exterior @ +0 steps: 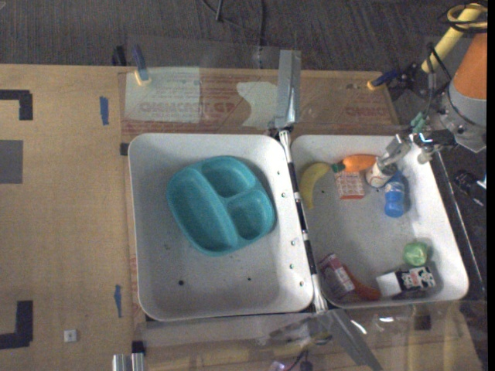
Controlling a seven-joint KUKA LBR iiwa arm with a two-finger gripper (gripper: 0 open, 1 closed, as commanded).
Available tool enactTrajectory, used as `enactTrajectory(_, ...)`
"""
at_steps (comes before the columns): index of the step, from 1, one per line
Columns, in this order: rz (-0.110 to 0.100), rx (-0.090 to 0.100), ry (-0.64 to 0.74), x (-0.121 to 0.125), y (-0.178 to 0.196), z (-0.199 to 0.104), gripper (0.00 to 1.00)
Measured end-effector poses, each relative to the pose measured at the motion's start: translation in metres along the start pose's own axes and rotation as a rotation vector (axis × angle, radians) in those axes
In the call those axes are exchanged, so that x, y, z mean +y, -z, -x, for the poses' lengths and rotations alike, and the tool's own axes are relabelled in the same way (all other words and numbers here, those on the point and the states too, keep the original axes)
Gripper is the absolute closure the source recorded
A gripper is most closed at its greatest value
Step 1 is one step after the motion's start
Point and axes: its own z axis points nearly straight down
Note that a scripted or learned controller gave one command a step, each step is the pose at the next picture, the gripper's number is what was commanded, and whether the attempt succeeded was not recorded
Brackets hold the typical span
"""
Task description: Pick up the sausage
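The sausage is a reddish-brown link lying flat near the front left corner of the right bin. A pinkish wrapped packet rests against its left end. My gripper hangs over the back of the same bin, between an orange carrot and a blue bottle. It is far from the sausage, toward the bin's rear wall. The grey arm with its orange band comes in from the upper right.
The right bin also holds a yellow banana, a small red-and-white card, a green ball and a cow-print carton just right of the sausage. A teal divided plate sits in the left bin.
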Motion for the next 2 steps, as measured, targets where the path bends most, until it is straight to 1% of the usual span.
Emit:
enactTrajectory(1, 0.027, -0.017, 0.205, -0.06, -0.097, -0.009, 0.0)
enactTrajectory(2, 0.004, -0.002, 0.184, -0.114, -0.125, -0.047, 0.0)
